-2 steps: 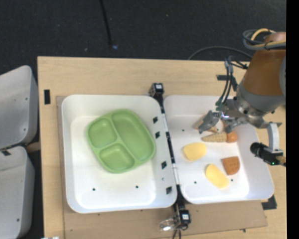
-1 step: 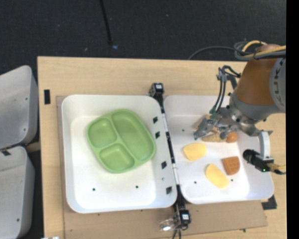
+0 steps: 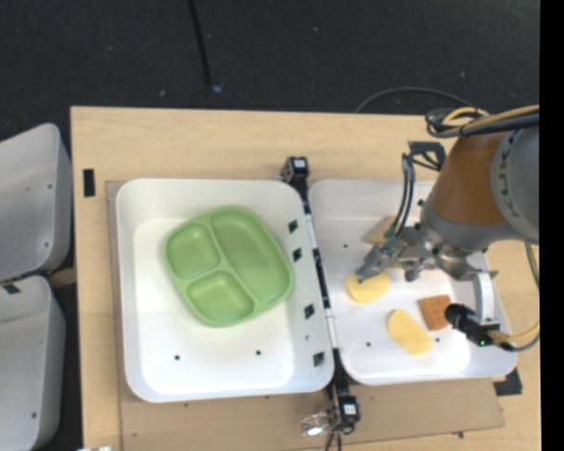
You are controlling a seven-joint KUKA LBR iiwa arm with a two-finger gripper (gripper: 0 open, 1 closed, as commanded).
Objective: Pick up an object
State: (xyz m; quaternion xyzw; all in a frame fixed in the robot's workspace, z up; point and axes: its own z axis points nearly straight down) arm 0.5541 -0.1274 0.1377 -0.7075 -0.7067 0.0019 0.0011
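My gripper (image 3: 383, 263) hangs low over the middle of the right bin (image 3: 357, 205), under the grey arm with its orange band. Its fingertips sit just above and touching the top edge of a pale yellow lump (image 3: 368, 289). A second yellow lump (image 3: 409, 333) lies nearer the bin's front edge. A small brown square piece (image 3: 434, 312) rests to the right of both, close to the arm's black cable fitting. A tan piece (image 3: 380, 229) peeks out behind the gripper. Nothing is seen lifted between the fingers.
The left bin (image 3: 141, 365) holds a green three-compartment plate (image 3: 228, 264). A divider with black clips (image 3: 312, 280) runs between the bins. Cables loop behind the arm at the upper right. White chairs stand off the bench's left side.
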